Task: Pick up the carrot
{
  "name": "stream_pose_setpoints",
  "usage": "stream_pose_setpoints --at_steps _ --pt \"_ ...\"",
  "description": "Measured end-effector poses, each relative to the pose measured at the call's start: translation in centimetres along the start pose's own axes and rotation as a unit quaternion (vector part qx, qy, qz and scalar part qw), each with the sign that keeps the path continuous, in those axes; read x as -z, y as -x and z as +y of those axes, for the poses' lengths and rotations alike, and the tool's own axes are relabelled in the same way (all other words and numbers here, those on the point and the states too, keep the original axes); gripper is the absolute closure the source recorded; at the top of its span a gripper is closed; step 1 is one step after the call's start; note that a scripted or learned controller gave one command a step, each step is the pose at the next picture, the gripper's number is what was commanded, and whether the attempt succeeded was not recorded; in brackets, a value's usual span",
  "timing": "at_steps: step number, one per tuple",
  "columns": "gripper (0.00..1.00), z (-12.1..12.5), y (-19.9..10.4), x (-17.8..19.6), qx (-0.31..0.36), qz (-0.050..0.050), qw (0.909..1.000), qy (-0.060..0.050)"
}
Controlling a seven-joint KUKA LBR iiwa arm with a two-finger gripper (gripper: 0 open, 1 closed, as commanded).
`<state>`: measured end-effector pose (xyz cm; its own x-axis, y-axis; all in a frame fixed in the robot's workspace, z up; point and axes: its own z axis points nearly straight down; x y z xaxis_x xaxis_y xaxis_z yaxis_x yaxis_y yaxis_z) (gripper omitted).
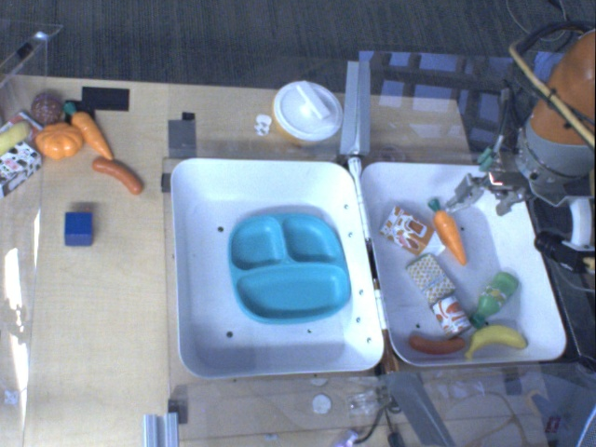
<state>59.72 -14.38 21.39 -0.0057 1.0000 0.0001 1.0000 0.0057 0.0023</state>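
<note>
Carrot (450, 234) lies in the right bin (549, 291), upper middle, green top pointing up-left, just right of a small orange-and-white carton (407, 228). Left to right: loose toys on the worktop (93, 324) at far left, a pumpkin (59, 142), a second carrot (91, 133), a sausage (117, 175) and a blue cube (79, 228). Left bin (191, 277) holds a blue divided tray (290, 265); a white lidded cup (308, 111) sits behind it. Right bin also has a patterned box (428, 276), a can (452, 314), a sausage (438, 345), a banana (495, 339) and a green bottle (496, 292). Claw (483, 192) is above the bin's upper right, fingers spread, nothing between them, near the carrot's top but apart from it.
</note>
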Motion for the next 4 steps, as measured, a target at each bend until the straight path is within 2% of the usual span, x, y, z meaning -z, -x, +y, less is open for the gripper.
stream_pose_setpoints --at_steps 1,2,3,4 --pt "0.0 0.5 3.1 -9.7 0.13 -0.001 0.9915 0.002" --pt "0.0 0.1 4.2 -12.5 0.116 -0.001 0.9932 0.003" --pt "1.0 0.5 4.2 -11.2 0.117 -0.002 0.993 0.008" --pt "1.0 -1.4 0.4 2.6 0.027 -0.001 0.9996 0.002"
